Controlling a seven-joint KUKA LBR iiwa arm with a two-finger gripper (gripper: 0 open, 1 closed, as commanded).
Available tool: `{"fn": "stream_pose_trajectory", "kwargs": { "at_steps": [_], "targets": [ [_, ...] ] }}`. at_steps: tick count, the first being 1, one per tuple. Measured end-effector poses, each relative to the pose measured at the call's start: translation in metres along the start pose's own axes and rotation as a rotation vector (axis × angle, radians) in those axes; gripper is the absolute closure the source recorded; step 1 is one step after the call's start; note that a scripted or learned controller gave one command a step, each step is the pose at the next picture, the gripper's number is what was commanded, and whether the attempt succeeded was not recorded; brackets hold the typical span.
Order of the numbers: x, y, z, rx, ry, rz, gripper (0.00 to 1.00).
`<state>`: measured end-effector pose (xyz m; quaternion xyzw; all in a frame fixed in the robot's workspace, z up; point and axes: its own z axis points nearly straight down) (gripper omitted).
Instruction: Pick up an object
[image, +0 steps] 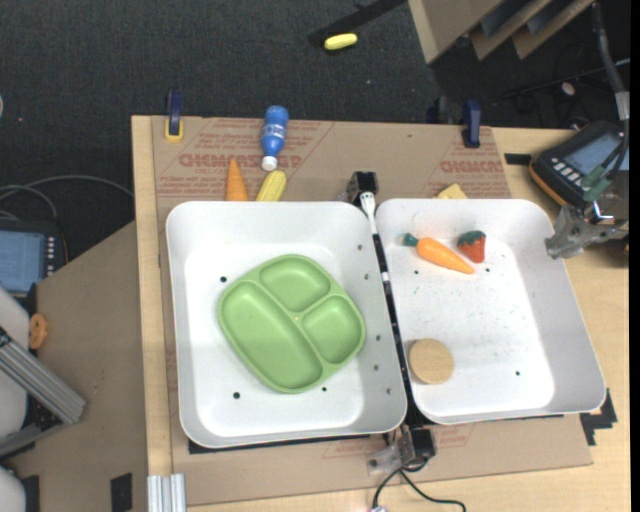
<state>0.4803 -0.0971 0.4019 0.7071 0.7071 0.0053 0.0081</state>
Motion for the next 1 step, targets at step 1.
{"fn": "stream_pose_trajectory", "kwargs": {
  "at_steps": [1],
  "targets": [
    [0.0385,0.0177,0.1341,0.032,0.006,-0.004,1.0]
  ]
}}
